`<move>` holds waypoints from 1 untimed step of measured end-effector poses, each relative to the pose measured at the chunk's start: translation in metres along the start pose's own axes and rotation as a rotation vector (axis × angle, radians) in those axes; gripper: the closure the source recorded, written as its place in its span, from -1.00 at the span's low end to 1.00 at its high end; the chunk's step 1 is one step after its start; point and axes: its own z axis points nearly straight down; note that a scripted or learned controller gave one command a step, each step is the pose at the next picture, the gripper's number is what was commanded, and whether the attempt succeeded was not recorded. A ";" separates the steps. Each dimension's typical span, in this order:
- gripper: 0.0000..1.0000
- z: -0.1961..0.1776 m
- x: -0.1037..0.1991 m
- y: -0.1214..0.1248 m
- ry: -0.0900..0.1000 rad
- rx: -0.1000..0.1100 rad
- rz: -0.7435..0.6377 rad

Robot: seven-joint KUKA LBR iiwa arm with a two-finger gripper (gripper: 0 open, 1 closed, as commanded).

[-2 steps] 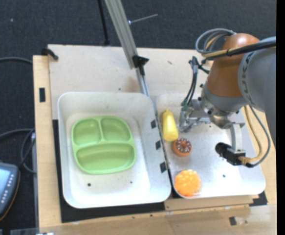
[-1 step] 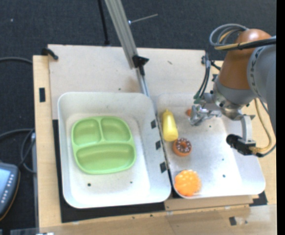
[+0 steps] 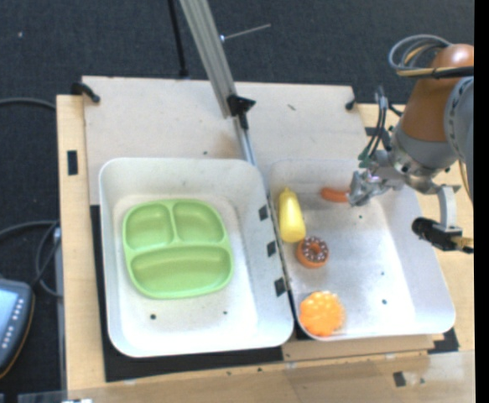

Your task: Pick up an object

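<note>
Two shallow white bins are seen side by side on the bench, the left bin (image 3: pixel 110 250) and the right bin (image 3: pixel 412 292). Nearest in the right bin, at its front edge, one round orange fruit (image 3: pixel 321 312) with a dimpled skin is found. Behind it one small doughnut-shaped piece (image 3: pixel 313 252) is set — brown-orange, speckled on top. Further back, by the dividing wall, one smooth yellow piece (image 3: pixel 290 216), rounded and tapering, is laid. Farthest in, one small orange-red elongated piece (image 3: pixel 335 195) is seen just beside the gripper (image 3: pixel 360 193); whether it is touched cannot be told. One glossy green tray (image 3: pixel 177 247) with three compartments is held in the left bin.
</note>
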 end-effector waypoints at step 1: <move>-1.00 -0.001 0.004 0.001 0.002 0.000 -0.008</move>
